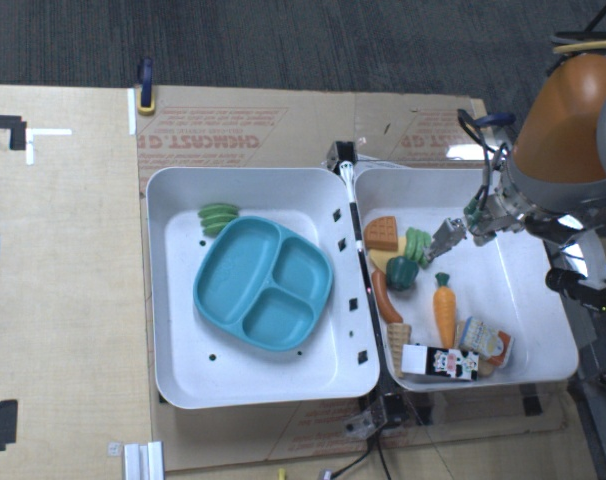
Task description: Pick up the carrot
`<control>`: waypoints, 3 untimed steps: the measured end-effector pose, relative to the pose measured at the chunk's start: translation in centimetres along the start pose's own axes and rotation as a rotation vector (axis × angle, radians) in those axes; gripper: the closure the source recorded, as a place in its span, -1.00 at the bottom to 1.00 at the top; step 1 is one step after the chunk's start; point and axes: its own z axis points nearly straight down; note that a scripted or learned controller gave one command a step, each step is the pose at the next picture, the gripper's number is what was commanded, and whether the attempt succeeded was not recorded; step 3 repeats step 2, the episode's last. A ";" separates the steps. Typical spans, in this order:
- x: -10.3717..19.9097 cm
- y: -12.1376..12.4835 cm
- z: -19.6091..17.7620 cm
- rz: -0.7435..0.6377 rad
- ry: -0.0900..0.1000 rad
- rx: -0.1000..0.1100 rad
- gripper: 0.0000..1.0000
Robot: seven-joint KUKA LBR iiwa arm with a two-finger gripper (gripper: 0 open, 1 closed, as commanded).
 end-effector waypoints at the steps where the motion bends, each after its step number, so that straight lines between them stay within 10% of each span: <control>1: -0.1 -3.9 10.4 0.007 -0.001 -0.003 -1.00; 2: -0.3 -3.8 9.5 0.013 -0.002 -0.006 1.00; 3: -0.3 -3.8 9.5 0.013 -0.002 -0.006 1.00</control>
